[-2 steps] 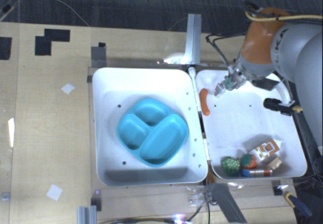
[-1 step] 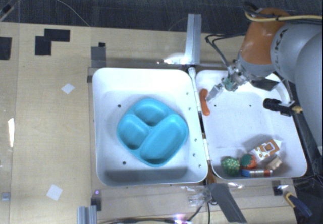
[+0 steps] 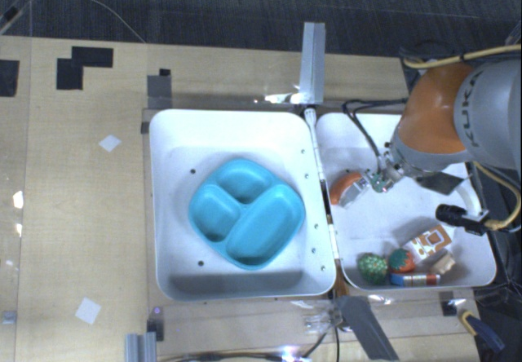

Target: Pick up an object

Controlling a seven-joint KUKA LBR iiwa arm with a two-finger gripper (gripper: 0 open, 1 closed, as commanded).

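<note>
My gripper [image 3: 356, 188] reaches into the right bin [image 3: 457, 197] from the right and sits low near the bin's left wall. Its tip is right against a small orange object [image 3: 343, 182], which is partly hidden by it. Along the bin's front edge lie a green ball [image 3: 373, 267], a red and green strawberry-like toy [image 3: 399, 259], a small patterned box [image 3: 430, 244] and a marker-like stick [image 3: 418, 278]. These are well clear of the gripper.
The left bin [image 3: 175, 148] holds a blue divided plate [image 3: 245, 211]. A metal post [image 3: 312, 63] stands behind the divider between the bins. Black cables [image 3: 359, 120] trail over the right bin's back. The grey and orange arm [image 3: 444, 120] covers the right bin's far right corner.
</note>
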